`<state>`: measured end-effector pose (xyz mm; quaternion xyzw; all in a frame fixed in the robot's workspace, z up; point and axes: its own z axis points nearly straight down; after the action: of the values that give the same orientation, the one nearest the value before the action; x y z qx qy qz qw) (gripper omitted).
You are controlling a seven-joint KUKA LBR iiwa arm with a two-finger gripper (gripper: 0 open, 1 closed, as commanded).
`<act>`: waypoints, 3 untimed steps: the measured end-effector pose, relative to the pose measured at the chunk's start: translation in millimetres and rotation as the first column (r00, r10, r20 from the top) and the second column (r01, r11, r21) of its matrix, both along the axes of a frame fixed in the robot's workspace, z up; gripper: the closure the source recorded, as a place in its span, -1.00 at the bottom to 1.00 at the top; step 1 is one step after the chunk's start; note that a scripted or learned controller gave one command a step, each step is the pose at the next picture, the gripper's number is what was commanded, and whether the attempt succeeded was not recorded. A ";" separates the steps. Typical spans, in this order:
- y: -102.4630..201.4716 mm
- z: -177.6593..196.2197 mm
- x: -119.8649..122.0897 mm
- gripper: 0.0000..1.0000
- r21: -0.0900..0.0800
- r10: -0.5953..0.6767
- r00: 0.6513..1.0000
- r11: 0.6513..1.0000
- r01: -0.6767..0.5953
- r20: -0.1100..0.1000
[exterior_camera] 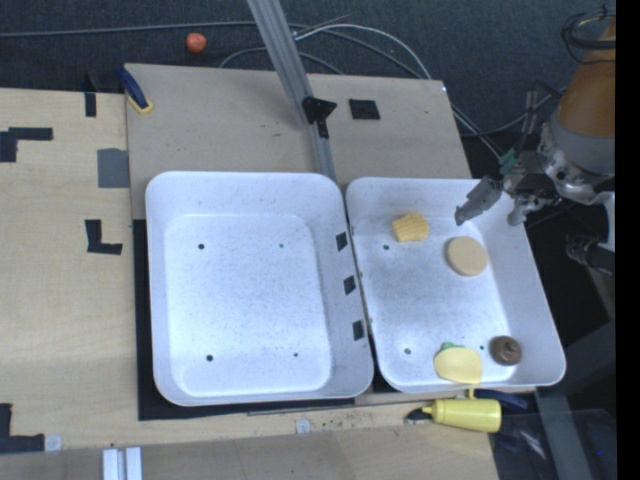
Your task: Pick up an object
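Note:
The right bin (520, 288) holds a pale yellow chunk (409, 228) near its back, a tan round disc (466, 256) to the right of it, a yellow rounded piece with a green tip (458, 364) at the front, and a small brown ring-shaped thing (505, 349) beside that. My gripper (494, 210) hangs over the bin's back right part, just behind and above the tan disc. Its two dark fingers are spread apart, open, with nothing between them.
The left bin (160, 268) sits beside the right one. A yellow bottle (466, 414) lies on the bench just outside the right bin's front rim. A grey pole (290, 58) slants up behind the bins. A small red ball (196, 41) lies far back.

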<state>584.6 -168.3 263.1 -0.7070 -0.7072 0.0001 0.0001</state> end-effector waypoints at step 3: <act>-17.7 -161.8 1.1 -1.00 0.000 0.000 1.000 1.000 0.000 -0.001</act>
<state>585.8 -186.0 101.3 -0.7069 -0.7073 0.0005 0.0005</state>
